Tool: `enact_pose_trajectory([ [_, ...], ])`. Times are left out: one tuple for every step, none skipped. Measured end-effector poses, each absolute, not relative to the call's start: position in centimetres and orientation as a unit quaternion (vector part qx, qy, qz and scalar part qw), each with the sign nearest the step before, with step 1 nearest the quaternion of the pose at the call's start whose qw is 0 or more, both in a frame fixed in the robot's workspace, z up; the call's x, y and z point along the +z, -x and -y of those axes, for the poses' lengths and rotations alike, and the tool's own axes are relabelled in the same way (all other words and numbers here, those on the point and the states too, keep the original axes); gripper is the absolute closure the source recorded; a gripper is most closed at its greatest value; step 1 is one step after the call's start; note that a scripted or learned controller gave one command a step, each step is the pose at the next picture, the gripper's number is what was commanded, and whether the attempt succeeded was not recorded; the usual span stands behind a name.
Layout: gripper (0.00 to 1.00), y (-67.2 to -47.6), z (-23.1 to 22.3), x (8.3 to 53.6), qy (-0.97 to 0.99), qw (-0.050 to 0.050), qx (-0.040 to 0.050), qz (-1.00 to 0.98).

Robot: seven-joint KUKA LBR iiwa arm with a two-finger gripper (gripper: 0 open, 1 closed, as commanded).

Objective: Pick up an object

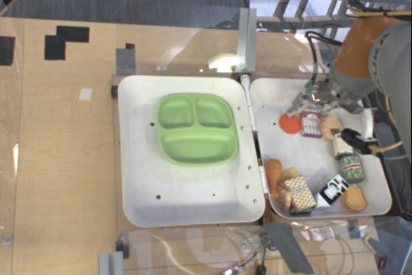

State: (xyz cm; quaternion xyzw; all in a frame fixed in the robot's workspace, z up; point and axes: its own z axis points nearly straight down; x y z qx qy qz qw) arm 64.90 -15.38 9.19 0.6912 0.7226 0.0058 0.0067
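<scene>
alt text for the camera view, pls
The gripper hangs low at the back of the right bin, beside a small red disc and other small objects. The left bin holds a green divided plate.

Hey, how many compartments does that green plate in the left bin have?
3. The green plate in the left bin has two smaller compartments side by side along its far edge and one wide compartment across its near edge. None looks hidden.

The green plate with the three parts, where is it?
The green plate lies flat in the middle of the left bin, on the camera view's left side, across the divider from the right bin holding the small items.
</scene>
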Motion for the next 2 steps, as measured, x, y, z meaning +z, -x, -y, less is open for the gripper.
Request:
enact_pose_trajectory([
  [1.0,-65.23,15.29,10.28,-0.69,0.009,0.0082,-0.724],
  [0.0,-65.23,15.29,10.28,-0.69,0.009,0.0082,-0.724],
])
